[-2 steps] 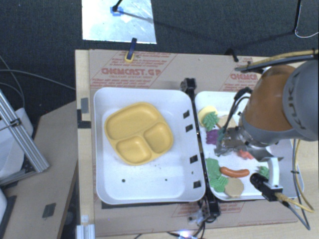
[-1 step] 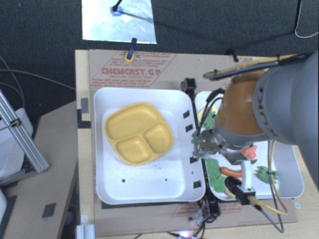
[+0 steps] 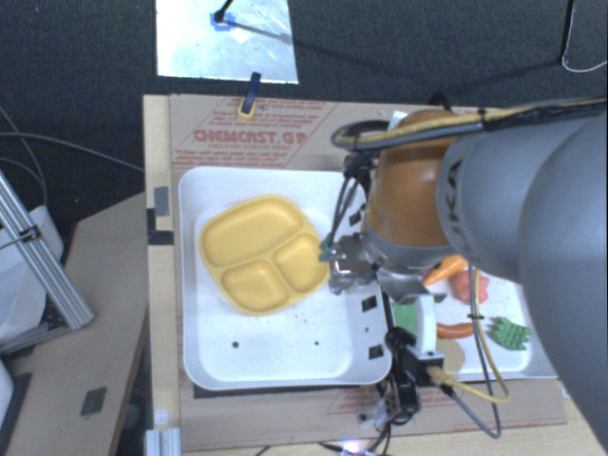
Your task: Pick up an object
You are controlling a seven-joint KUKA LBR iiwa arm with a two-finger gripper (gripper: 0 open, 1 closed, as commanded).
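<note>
A yellow divided plate (image 3: 260, 252) lies in the left white bin (image 3: 218, 359), toward its upper middle. The arm reaches in from the right, its orange band and grey wrist covering the divider between the bins. The gripper (image 3: 334, 266) hangs at the plate's right edge, close to or touching its rim; I cannot tell which. In the right bin, partly hidden by the arm, lie an orange carrot-like piece (image 3: 445, 271), a red piece (image 3: 454, 330), a green leafy piece (image 3: 505, 332) and a green piece (image 3: 403, 317).
The bins rest on a cardboard sheet (image 3: 256, 133) printed with red lettering. A blue and yellow marker (image 3: 250, 95) lies at its top edge. Cables (image 3: 465, 397) dangle from the wrist over the front rim. A metal frame (image 3: 38, 264) stands at the left.
</note>
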